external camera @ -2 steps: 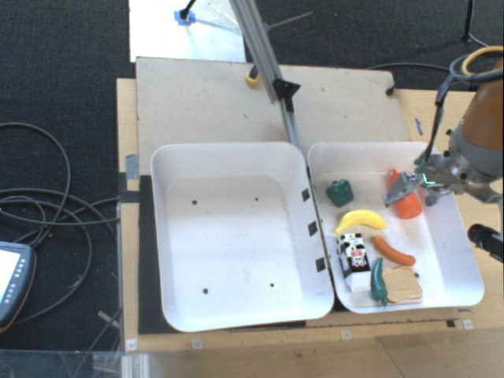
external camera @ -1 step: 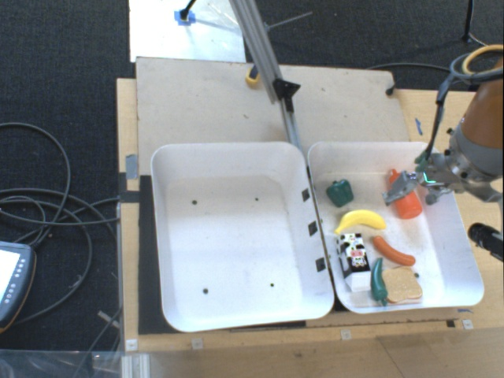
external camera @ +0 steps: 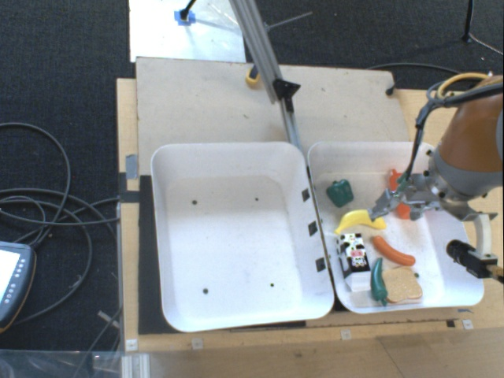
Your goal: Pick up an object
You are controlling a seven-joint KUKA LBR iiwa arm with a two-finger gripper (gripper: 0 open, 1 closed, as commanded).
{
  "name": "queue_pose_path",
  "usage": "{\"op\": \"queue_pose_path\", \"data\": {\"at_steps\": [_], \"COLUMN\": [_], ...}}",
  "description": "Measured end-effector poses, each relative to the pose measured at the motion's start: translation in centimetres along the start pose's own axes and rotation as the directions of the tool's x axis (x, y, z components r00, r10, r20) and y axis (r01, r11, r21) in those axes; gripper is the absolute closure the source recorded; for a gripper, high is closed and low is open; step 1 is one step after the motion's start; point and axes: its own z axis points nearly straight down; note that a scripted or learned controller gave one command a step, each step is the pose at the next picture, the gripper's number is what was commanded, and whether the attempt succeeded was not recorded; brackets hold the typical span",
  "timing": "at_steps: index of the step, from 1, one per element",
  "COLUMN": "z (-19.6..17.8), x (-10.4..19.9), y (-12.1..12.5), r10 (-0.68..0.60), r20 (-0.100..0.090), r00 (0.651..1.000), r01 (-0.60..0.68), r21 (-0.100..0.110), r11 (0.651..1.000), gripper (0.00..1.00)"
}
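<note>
While the gripper [external camera: 391, 203] is lowered into the right bin [external camera: 472, 294], its state cannot be told; a yellow banana [external camera: 360, 221] is seen just beside it, flanked by a green pepper [external camera: 340, 192] and sausage [external camera: 393, 251].

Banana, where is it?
The banana lies in the right bin, just below the green pepper and above the black-and-white box.

Desk [external camera: 205, 101]: pale board on a wooden frame. Two shallow white bins sit side by side on it, touching along their inner walls: left bin [external camera: 169, 172] toward 9 o'clock, right bin [external camera: 465, 294] toward 3 o'clock. Small yellow clamp [external camera: 252, 75] at the 12 o'clock edge.
</note>
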Motion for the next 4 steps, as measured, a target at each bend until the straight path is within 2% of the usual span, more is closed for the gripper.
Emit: {"op": "queue_pose_path", "data": {"at_steps": [2, 3, 4], "z": [8.9, 7.6, 1.3], "x": [0.2, 0.2, 0.4], "y": [-0.5, -0.4, 0.1], "r10": [0.0, 0.0, -0.004], "r20": [0.001, 0.002, 0.003], "r00": [1.0, 1.0, 1.0], "r01": [0.0, 0.0, 0.004], "r21": [-0.004, -0.008, -0.012], "r11": [1.0, 1.0, 1.0], "gripper": [0.0, 1.0, 1.0]}}
